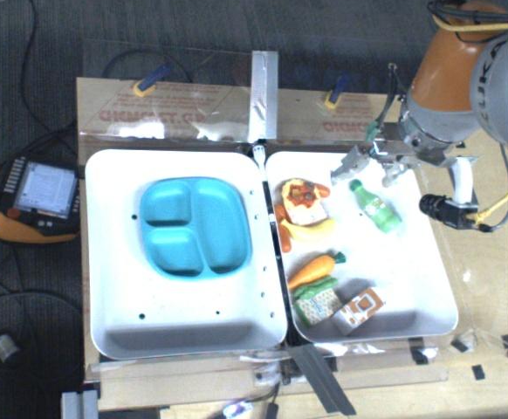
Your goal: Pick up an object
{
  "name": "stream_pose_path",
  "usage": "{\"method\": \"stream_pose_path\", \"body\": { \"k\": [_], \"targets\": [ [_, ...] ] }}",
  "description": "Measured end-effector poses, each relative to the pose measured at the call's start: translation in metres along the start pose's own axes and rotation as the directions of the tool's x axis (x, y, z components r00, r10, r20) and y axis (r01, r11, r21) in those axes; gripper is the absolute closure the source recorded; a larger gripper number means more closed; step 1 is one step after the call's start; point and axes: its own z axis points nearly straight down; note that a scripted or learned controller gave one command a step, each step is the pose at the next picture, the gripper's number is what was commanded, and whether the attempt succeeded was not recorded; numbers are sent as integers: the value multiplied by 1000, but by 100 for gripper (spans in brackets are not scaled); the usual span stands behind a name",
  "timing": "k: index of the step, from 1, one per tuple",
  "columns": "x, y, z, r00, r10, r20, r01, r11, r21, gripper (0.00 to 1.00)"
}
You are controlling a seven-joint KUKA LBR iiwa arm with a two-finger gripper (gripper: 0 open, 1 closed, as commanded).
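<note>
Approach step: gripper (373, 161) hovers at the right bin's (429, 260) far edge, fingers apparently spread and holding nothing, though the view is coarse; green bottle (375, 205) lies just below the fingertips, so the next move calls for descent and closure

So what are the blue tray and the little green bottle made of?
The blue tray looks like smooth moulded plastic: one even colour, rounded compartments, a soft sheen. The green bottle seems to be see-through plastic with a white cap, though it could be a toy; it is too small to tell.
</note>
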Motion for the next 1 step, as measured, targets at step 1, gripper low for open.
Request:
{"method": "stream_pose_path", "body": {
  "k": [1],
  "targets": [
    [-60, 23, 46, 998, -58, 3, 58, 998, 0, 0]
  ]
}}
